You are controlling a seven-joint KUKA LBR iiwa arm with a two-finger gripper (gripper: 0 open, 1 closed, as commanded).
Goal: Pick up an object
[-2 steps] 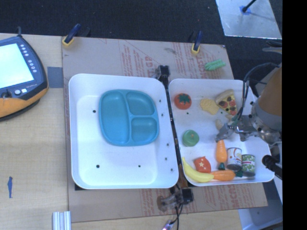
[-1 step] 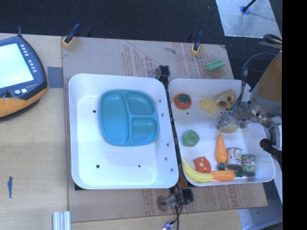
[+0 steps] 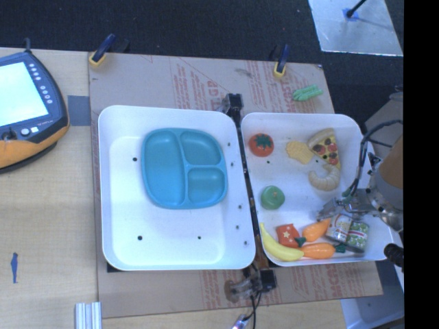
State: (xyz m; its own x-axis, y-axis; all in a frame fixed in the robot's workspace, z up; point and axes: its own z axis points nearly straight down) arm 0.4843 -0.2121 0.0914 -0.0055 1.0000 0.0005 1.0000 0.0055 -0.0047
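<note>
My gripper (image 3: 341, 210) hangs low over the right bin's (image 3: 302, 120) right side, reaching in from the right edge. It sits just above an orange carrot (image 3: 315, 230) and a small printed packet (image 3: 350, 234). A second carrot (image 3: 318, 251), a banana (image 3: 278, 247) and a red strawberry piece (image 3: 287, 234) lie along the bin's front. Further back are a tomato (image 3: 260, 144), a green lime (image 3: 272, 197), a pizza slice (image 3: 324, 147), a yellow chip (image 3: 299, 151) and a pale curved pastry (image 3: 324, 179).
The left bin (image 3: 120, 204) holds a blue divided plate (image 3: 184, 167). A tablet in an orange case (image 3: 27, 112) lies at the far left. A green toy (image 3: 307, 93) rests on the cardboard behind the right bin. Clamps (image 3: 101, 50) grip the back edge.
</note>
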